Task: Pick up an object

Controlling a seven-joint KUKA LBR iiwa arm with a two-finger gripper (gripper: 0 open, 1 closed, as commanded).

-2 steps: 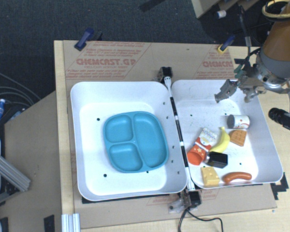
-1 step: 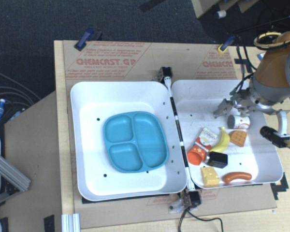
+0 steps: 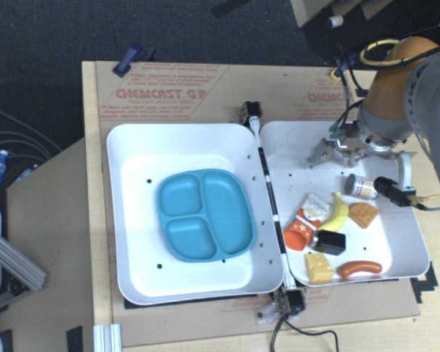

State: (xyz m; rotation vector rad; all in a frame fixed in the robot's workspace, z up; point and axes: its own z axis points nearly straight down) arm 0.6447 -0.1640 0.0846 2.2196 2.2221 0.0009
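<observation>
My gripper [image 3: 328,155] hangs over the bare far part of the right bin [image 3: 293,141], open, with nothing between its fingers. The objects lie nearer the front of that bin. A small white can [image 3: 363,188] lies closest, just right of and below the gripper. Below it are a yellow banana [image 3: 339,213], a brown toast slice [image 3: 364,215] and a red and white carton [image 3: 305,226]. A black block [image 3: 330,242], a pale cheese wedge [image 3: 319,267] and a reddish sausage [image 3: 360,269] sit at the front.
The left bin [image 3: 132,196] holds a blue divided plate [image 3: 205,215]. A raised divider rim [image 3: 268,189] separates the two bins. The grey arm with its orange band [image 3: 396,75] comes in from the upper right.
</observation>
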